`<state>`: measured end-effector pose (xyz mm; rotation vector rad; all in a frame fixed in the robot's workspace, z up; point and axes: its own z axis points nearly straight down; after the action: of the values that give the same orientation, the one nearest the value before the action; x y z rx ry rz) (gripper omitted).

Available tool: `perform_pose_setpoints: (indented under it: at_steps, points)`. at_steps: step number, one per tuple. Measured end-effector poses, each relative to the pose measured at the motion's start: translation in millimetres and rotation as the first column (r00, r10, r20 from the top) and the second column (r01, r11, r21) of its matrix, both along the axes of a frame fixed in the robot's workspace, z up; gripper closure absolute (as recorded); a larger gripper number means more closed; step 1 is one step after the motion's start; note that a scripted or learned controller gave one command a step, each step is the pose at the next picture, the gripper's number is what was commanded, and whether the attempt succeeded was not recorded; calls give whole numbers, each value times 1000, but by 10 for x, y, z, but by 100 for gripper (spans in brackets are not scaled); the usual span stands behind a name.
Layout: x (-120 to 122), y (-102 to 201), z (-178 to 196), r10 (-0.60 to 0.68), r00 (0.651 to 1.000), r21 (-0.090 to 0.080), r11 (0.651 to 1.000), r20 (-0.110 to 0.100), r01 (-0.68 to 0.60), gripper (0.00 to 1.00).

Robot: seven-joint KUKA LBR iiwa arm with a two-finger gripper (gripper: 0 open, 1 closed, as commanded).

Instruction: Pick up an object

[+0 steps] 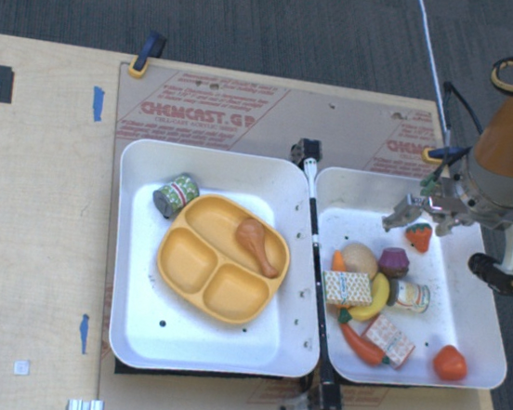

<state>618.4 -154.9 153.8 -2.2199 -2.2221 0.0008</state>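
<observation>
Two shallow white bins (128, 323) sat side by side. At three o'clock, the grey two-finger gripper (421, 216) hovered over the right bin, fingers clamped on a small red strawberry toy (418, 236). The yellow compartment plate (221, 259) held a brown drumstick toy (259, 243).

A yellow-orange divided plate (221, 262) carries a tan drumstick (260, 244). A banana (373, 299) is yellow. The bins (136, 230) are white.
</observation>
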Motion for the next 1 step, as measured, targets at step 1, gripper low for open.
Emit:
perform_pose_setpoints:
  at_steps: [1]
  points:
    - [-46,139,-682,-1,1000,-1,1000,3,1,0]
